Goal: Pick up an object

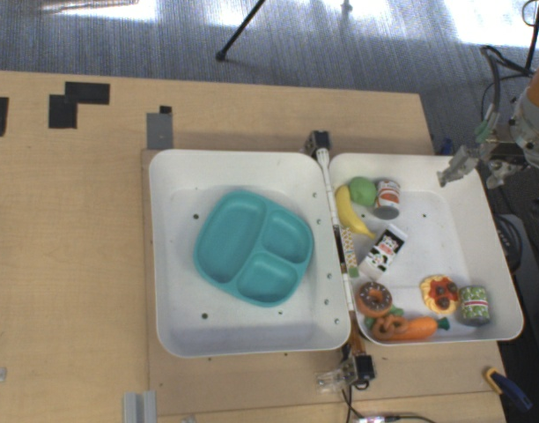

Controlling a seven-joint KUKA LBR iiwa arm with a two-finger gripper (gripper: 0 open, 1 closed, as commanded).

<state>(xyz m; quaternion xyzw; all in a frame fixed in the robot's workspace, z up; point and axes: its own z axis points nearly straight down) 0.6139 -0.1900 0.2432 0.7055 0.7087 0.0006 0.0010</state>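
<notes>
The right bin (pixel 490 236) holds several small items: a yellow banana (pixel 350 211), a green round fruit (pixel 363 189), a red-labelled can (pixel 387 198), a black-and-white carton (pixel 384 251), a chocolate donut (pixel 373 299), an orange carrot (pixel 410 328), a red and yellow toy (pixel 439 293) and a green can (pixel 474 306). My gripper (pixel 474 171) hangs over the bin's far right corner, above the rim. Its fingers are spread open with nothing between them. It is well to the right of the can and apart from every item.
A teal divided plate (pixel 254 247) lies in the left bin (pixel 173 324). The wall between the bins (pixel 335 236) runs down the middle. Cables hang at the right edge behind the arm. A tripod leg stands on the floor beyond the bench.
</notes>
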